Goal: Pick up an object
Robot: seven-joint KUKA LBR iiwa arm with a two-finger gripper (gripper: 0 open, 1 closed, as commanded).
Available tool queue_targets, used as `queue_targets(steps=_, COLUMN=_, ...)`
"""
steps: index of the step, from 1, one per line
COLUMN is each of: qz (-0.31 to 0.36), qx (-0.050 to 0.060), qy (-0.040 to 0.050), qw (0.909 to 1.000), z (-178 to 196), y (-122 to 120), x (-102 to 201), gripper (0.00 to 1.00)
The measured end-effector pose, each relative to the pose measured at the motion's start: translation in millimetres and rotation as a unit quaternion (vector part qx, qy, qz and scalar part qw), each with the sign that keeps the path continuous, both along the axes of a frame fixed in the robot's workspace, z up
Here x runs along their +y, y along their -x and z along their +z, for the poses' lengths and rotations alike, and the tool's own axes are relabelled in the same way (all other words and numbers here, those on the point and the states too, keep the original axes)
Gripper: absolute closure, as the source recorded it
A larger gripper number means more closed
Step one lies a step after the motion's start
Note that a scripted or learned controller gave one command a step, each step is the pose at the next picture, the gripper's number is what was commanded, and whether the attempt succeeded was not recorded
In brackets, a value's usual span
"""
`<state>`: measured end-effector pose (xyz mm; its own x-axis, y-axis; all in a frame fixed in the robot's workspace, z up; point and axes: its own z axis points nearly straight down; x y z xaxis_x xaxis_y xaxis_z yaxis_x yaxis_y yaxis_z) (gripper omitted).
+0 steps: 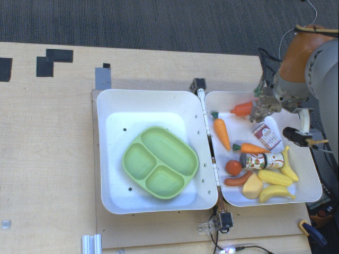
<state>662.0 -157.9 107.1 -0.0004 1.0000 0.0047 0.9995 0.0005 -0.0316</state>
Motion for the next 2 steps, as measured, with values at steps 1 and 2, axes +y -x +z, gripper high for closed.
queue_targets(steps=1, qz=0.000, qx=0.000, qy=0.0024, qw=1.0000, z=-1.2, y=0.2, x=2.9, gripper=1.00)
queue_targets(steps=2, qz=0.000, qx=0.002, qy=-0.0009, qw=1.0000, z=-7.3, y=0.6, x=-14.4, gripper=1.00)
